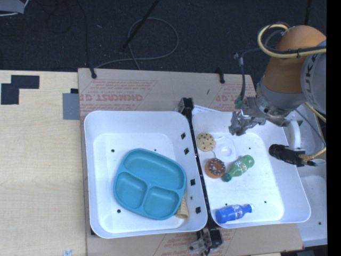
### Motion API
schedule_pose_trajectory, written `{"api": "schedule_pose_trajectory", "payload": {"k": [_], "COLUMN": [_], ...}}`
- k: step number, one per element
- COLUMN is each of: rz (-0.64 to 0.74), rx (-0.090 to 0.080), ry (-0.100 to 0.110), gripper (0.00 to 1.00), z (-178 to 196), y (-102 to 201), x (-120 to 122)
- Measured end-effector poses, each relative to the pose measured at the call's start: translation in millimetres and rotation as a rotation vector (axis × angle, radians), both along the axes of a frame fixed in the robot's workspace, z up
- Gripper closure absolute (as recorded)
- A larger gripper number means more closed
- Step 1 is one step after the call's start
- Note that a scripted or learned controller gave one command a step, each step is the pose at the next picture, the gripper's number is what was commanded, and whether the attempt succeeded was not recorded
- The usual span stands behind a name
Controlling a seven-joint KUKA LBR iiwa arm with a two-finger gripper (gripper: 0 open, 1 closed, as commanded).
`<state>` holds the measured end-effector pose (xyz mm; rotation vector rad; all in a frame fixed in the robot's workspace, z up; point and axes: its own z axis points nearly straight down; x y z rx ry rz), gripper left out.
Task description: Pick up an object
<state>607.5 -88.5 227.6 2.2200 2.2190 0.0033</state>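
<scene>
- Claw point(241, 126): positioned over the far end of the right bin point(290, 207), hanging from the grey arm point(290, 84) with its orange band; nothing visibly pinched; finger spread not discernible at this angle.
- Nearest pickable object: round clear lid point(226, 149), lying on the bin floor just below and slightly left of the claw, apart from it.
- Cookie point(205, 141): left of the claw and a little nearer the camera, close to the divider between bins.
- Chocolate donut point(215, 168): further toward the camera, down and left of the claw, touching or almost touching the green bottle point(238, 167).
- Green bottle: lying tilted, directly toward the camera from the claw.
- Blue bottle point(233, 213): on its side at the near wall, well apart from the claw.
- Left bin point(98, 127): far left of the claw; contains one blue divided plate point(149, 183) with three compartments, and a tan object point(183, 210) partly hidden under its near right edge.
- Count: two white bins, two bottles, one cookie, one donut, one lid, one plate.
- Surface: bins resting on a cardboard sheet point(133, 92) with red print, laid over a pale wooden bench point(37, 169).
- Surroundings: dark floor point(80, 25) behind the bench, crossed by loose black cables point(154, 36).
</scene>
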Motion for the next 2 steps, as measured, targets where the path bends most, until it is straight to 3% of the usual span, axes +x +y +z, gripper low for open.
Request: {"api": "schedule_pose_trajectory", "payload": {"k": [1,2], "rz": [-0.001,0.004], "rx": [0.001,0.003], "ry": [0.004,0.008], "gripper": [1.0,1.0], "z": [16,2], "y": [-2,47], "x": [0,-6]}}
